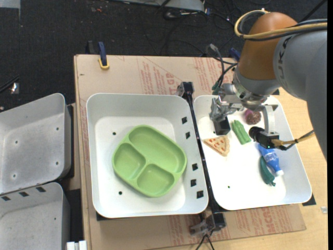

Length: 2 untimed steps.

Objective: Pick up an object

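Blue-and-teal tube-like object (269, 165) nearest in right white bin (291, 191), green stick (240, 132) between spread fingers of gripper (243, 126), ungrasped, triangular pizza-slice toy (218, 145) near left finger, dark red lump (253, 116) behind, green divided plastic plate (149, 160) in left white bin (104, 191).

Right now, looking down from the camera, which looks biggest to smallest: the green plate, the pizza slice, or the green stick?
1. Green plate, by far the biggest.
2. Pizza slice and green stick look too close in size to rank.
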Available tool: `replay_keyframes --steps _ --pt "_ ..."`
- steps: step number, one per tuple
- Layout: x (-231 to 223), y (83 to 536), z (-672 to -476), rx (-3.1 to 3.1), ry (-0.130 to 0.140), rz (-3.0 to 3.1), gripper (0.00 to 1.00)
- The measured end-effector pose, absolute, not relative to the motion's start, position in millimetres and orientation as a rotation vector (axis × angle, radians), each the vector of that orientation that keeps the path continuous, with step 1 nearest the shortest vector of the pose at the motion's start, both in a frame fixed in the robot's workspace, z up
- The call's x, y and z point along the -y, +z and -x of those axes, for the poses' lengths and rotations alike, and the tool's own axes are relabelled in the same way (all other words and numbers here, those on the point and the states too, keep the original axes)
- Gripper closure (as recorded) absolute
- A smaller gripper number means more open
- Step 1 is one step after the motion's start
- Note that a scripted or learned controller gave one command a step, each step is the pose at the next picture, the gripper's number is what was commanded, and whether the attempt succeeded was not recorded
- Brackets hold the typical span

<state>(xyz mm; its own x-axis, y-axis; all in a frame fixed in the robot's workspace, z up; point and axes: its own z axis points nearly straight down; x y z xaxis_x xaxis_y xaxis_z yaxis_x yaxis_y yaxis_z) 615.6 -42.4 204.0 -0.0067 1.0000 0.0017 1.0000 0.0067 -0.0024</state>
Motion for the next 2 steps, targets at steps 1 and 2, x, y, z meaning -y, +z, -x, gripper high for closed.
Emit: replay_keyframes --steps 1,2 --pt "-3 221 -607.2 2.229 -0.002 2.213 1.00" --pt "-65 223 -601.4 2.230 -0.002 2.210 1.00"
